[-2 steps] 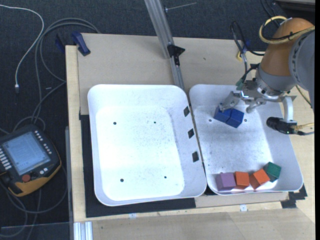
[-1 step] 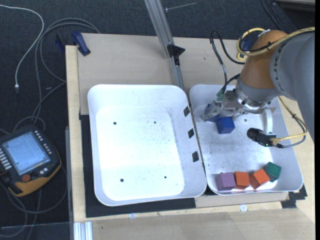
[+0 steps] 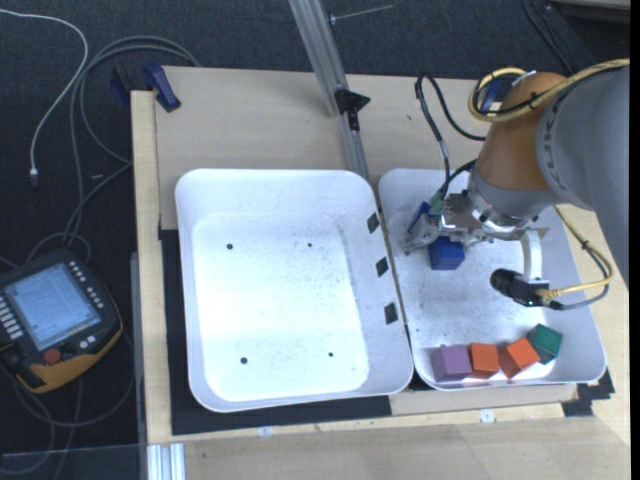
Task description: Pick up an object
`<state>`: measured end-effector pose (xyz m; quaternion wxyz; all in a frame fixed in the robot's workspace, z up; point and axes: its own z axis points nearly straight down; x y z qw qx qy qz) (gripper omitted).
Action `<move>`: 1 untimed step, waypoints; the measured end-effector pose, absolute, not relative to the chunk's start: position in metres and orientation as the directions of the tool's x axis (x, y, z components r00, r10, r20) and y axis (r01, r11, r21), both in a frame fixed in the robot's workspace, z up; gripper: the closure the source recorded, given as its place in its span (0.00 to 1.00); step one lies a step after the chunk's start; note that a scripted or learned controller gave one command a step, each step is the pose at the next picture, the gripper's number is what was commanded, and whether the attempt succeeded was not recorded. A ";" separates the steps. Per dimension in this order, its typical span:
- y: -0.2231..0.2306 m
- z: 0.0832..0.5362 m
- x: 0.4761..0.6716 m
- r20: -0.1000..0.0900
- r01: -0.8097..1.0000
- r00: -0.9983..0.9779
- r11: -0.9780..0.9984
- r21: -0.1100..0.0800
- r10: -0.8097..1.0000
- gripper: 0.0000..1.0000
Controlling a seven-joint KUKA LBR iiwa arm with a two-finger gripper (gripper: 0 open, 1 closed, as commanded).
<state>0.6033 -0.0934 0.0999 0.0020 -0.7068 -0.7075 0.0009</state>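
While the pendant [image 3: 50, 313] sits idle on the floor at far left, the left bin [image 3: 280, 288] offers nothing to grab, so all the action is across the divide. Over in the right bin [image 3: 440, 298] the gripper [image 3: 447, 236] is down low at the back, right on top of a blue block [image 3: 447, 256], which pokes out just beneath the fingers. Whether that block is actually pinched or merely sitting under the tool, the angle does not tell, and the finger spread cannot be read either. This looks like the grasp step itself, at the bottom of the descent. Next comes a firm close and a straight lift, clear of the bin wall. Along the front edge wait the spares: a purple block [image 3: 453, 361], an orange block [image 3: 485, 358], another orange one [image 3: 520, 354] and a green block [image 3: 546, 341].
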 end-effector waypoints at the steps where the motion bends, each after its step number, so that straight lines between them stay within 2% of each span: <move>1: -0.093 0.111 0.604 0.003 1.000 -0.001 0.001 -0.001 1.000 1.00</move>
